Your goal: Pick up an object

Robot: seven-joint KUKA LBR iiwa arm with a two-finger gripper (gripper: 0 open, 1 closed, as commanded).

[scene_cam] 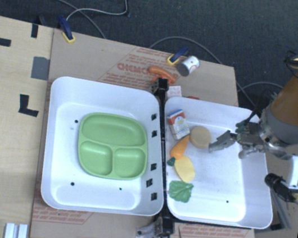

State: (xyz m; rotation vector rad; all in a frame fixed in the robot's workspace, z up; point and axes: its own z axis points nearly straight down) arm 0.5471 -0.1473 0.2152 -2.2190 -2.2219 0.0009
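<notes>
**A:** ok so what's it going for?

**B:** Looks like the tan round ball (200, 136). It sits in the right bin (248, 204), up toward the far edge, a bit left of the middle. The gripper (235, 143) hangs just to the right of it, fingers spread apart, nothing between them. One dark finger (221, 141) points at the ball and sits just beside it; can't tell if it's actually touching.

**A:** what else is in that bin?

**B:** All bunched along the left wall. A small red and white carton (178, 123) just left of the ball, an orange carrot-shaped piece (179, 147) below that, then a yellow lemon-ish thing (185, 168), and a green leafy piece (180, 191) nearest the front edge. The carrot and the lemon look like they touch.

**A:** and the left bin?

**B:** The left bin (56, 145) holds a green divided plate (113, 145), pretty much dead center. The arm (295, 107) comes in over the right bin's right rim, orange band up top.
</notes>
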